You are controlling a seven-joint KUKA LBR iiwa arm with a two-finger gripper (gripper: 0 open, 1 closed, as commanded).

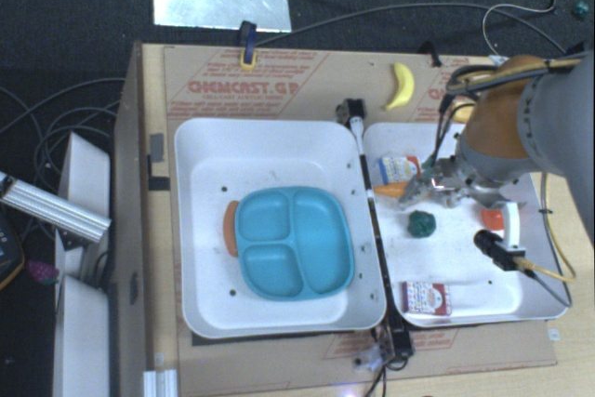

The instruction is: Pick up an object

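My gripper [430, 189] is low over the back left part of the right bin [465, 307]. Its tip is right beside the end of an orange carrot-like piece [389, 191] lying along the bin's left wall. A dark green lump [423, 223] sits just in front of the gripper, apart from it. A small white, blue and red packet [397, 168] lies just behind the carrot piece. A red and white box [427, 297] rests at the bin's front edge. An orange-red item [492, 219] lies to the right, partly hidden under the wrist.
The left bin [200, 200] holds a blue divided plate [293, 242] with a brown-orange piece [229, 228] tucked at its left edge. A yellow banana [402, 86] lies on the cardboard behind the right bin. The bins' shared wall [370, 209] runs just left of the gripper.
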